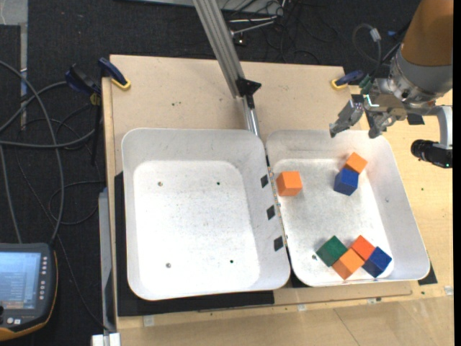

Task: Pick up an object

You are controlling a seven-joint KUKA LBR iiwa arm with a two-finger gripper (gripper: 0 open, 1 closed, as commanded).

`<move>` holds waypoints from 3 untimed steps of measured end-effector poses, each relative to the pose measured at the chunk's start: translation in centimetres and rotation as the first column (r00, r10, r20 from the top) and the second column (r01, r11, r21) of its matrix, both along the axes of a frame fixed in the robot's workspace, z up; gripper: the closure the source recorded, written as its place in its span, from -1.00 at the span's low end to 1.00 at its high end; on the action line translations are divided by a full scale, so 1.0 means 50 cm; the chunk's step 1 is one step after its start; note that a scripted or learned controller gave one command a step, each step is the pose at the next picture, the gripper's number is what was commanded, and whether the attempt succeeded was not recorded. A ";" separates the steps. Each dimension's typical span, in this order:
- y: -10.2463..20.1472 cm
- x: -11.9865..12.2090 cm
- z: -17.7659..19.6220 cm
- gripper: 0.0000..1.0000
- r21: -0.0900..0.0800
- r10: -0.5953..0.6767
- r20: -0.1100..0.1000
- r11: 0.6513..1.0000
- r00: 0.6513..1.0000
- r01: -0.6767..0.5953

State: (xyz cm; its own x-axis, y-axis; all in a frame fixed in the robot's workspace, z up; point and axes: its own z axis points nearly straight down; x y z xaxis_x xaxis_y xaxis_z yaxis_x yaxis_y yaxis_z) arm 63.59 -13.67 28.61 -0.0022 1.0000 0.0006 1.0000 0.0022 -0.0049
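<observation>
The end effector [362,123] hangs over the far right part of the bench [180,85], just above the far rim of the right bin [407,215]. Its two fingers stand apart, one pointing down to the left and the other a little to the right of it, and nothing is between them. They touch no block. The grey arm [425,42] with its orange band comes in from the upper right corner.

The blocks all lie in the right bin. Nearest to the end effector are an orange block [355,163] and a blue block [346,182], which touch each other, the orange one on the far side. They lie just below the open fingers in the view, but apart from them. Another orange cube [289,183] lies alone near the left wall of this bin. In the near right corner there is a group of four blocks close together: a green block [331,251], an orange one [348,263], a red-orange one [362,248] and a dark blue one [377,261].

The left bin [137,215] lies beside the right one, and their rims meet in the middle. A metal pole [216,31] runs at a slant from the top of the view down to the place where the two bins meet. A tablet device [21,283] lies on the dark floor at the lower left, and cables [50,114] lie on the floor at the left.
</observation>
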 end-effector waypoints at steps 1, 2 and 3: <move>0.000 0.001 0.005 -1.00 -0.001 0.001 0.004 1.000 1.000 -0.001; -0.009 -0.001 -0.121 -1.00 -0.001 -0.003 -0.001 1.000 1.000 0.003; -0.023 0.000 -0.243 -1.00 -0.001 -0.004 -0.001 1.000 1.000 0.004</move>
State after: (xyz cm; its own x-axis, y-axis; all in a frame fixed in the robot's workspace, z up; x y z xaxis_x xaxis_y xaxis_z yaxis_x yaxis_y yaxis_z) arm 63.58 -14.84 16.45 0.0016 1.0000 0.0001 1.0000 -0.0016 -0.0059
